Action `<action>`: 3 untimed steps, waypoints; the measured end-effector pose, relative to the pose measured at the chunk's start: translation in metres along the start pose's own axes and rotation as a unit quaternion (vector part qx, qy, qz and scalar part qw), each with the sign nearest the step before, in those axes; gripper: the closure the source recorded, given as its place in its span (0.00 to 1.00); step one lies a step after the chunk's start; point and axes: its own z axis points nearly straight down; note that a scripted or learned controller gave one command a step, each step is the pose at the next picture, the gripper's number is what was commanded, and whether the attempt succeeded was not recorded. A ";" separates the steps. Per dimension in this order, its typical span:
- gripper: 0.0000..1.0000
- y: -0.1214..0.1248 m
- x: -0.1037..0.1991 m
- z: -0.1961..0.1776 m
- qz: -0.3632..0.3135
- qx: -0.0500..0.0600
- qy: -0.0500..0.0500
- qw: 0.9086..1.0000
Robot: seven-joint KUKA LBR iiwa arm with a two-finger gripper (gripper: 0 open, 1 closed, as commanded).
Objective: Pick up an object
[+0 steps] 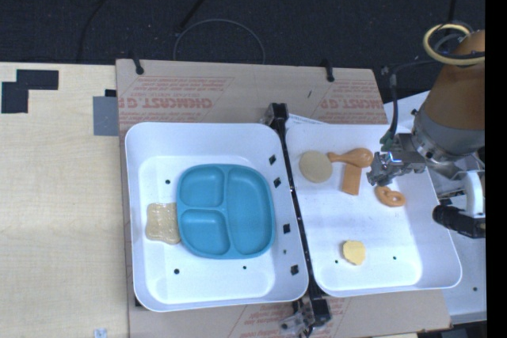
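Note:
The right bin [396,265] holds a round beige disc [316,167], an orange spoon-like piece [352,168], a small orange ring-shaped piece [390,197] and a yellow lump [354,252]. My gripper [384,169] hangs over the bin's upper right part, just above the orange ring and to the right of the orange spoon-like piece. I see nothing between its fingers. The arm's grey body with its orange band [462,91] rises at the right.
The left bin [150,265] carries a blue divided plate [223,210] with a pale yellowish sponge-like piece [162,223] at its left side. A black divider clip [277,119] sits between the bins. Cardboard lies under both bins, and cables run at the right.

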 end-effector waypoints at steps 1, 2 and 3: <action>1.00 0.001 -0.001 -0.037 0.000 0.001 0.000 1.000; 1.00 0.001 0.045 -0.022 -0.001 0.004 0.002 1.000; 1.00 -0.006 0.092 -0.025 -0.001 0.004 0.002 1.000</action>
